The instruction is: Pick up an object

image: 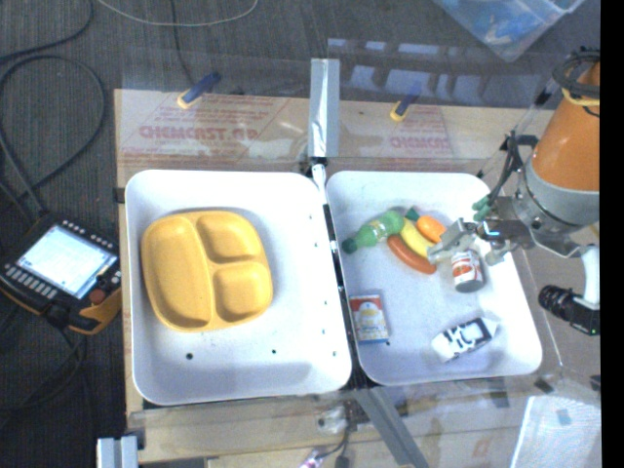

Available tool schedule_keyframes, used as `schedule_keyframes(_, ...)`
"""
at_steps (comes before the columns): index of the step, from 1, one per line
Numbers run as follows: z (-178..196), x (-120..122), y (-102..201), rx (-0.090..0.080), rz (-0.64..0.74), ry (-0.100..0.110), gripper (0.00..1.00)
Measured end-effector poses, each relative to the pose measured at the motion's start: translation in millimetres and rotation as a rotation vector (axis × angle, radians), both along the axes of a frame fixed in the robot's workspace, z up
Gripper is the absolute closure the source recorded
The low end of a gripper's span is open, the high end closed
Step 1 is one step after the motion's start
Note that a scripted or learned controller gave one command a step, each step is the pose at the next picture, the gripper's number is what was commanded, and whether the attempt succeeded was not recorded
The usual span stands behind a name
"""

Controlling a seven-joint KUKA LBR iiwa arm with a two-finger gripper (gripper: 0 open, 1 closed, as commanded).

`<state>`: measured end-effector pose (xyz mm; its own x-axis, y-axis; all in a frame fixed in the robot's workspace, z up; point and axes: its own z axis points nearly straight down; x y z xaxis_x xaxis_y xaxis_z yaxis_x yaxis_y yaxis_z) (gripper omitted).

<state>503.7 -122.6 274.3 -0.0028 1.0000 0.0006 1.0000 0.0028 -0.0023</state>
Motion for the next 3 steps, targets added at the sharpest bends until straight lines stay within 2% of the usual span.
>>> schedule_keyframes(1, -155.6, 33.9, 5.7, 0.000, 0.035, 0.001, 0.00)
schedule_keyframes(2, -184.5, 62.3, -8.3, 0.000, -0.234, -0.011, 0.00)
schedule_keyframes(3, -175.0, 62.8, -8.2, 0.000, -0.234, -0.012, 1.00)
